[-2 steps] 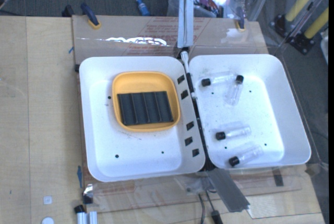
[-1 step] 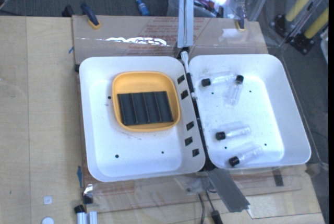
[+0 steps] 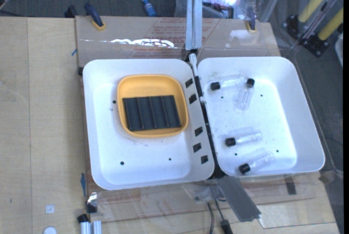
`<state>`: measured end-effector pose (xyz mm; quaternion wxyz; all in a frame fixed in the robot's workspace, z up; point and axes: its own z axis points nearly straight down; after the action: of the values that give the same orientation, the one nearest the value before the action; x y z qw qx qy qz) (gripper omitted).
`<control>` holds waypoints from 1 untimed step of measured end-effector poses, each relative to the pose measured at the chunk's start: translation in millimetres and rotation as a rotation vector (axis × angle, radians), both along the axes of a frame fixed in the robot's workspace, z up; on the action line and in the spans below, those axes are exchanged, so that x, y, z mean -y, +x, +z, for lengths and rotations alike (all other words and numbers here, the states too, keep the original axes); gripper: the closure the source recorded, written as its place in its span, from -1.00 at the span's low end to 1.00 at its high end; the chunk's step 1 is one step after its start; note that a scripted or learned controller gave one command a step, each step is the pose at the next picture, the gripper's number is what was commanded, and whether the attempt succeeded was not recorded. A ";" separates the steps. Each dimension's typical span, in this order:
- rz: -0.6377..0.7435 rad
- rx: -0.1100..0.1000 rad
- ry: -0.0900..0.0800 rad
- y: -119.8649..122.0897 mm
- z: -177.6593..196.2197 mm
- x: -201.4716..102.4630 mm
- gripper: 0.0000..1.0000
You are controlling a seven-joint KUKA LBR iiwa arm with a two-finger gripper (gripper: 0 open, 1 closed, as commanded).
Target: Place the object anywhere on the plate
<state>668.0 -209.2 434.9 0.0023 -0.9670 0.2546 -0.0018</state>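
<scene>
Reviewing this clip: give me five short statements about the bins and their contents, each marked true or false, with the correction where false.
1. The yellow plate sits in the left bin. True.
2. A dark ridged object lies on the plate. True.
3. The right bin holds two clear vials. False: four clear vials with black caps lie there, for example one at and one at.
4. One vial lies on the plate. False: all four vials are in the right bin.
5. The two bins stand side by side, touching along their inner edges. True.
</scene>
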 end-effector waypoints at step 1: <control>0.318 0.000 0.000 -0.1 -0.5 10.8 1.00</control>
<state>667.9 -220.1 434.4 0.0023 -0.9952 0.0982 -0.0013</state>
